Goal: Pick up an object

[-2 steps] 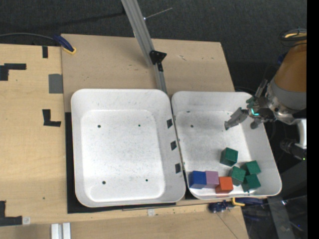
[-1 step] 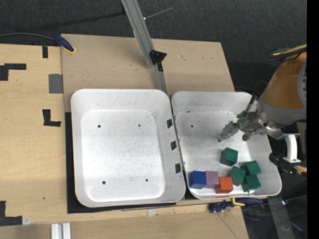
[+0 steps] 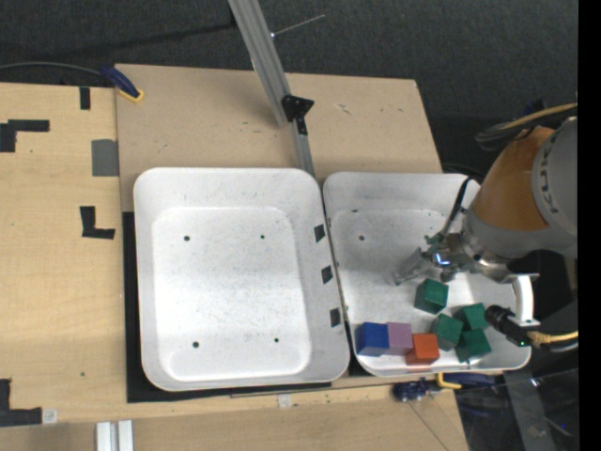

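In the right bin point(image 3: 394, 205), your end effector point(image 3: 418, 269) hovers beside a green block point(image 3: 432, 296); grip state unclear; next, descend squarely over it.

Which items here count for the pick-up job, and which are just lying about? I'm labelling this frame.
For the job: gripper; green block nearest it; blue block; purple block; orange block; green blocks by the corner; right bin.

Lying about: left bin; metal pole; blue-and-yellow clamp.
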`<state>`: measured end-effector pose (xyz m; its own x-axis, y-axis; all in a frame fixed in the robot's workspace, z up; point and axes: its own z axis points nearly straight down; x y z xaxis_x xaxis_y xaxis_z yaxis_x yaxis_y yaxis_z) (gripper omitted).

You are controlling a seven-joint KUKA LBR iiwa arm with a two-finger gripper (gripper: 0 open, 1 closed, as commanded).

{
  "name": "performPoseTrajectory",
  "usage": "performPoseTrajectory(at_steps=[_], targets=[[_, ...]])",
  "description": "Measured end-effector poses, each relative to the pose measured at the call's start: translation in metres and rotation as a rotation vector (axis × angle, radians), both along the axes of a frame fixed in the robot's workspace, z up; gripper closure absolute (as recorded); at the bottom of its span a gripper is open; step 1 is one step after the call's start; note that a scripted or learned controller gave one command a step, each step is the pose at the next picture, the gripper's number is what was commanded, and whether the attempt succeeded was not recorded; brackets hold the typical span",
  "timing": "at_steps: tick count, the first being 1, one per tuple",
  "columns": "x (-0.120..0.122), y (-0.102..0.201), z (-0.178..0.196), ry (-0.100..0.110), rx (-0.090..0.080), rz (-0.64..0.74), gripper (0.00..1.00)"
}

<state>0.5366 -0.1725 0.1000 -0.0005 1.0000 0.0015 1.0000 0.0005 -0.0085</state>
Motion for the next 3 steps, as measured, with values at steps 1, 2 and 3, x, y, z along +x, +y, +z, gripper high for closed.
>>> performPoseTrajectory(at_steps=[1, 2, 3], targets=[[-0.001, 0.001, -0.009, -0.004, -0.001, 0.000, 0.00], [-0.001, 0.002, 0.001, -0.005, 0.000, 0.001, 1.00], [-0.010, 0.001, 0.055, -0.011, -0.002, 0.000, 1.00]])
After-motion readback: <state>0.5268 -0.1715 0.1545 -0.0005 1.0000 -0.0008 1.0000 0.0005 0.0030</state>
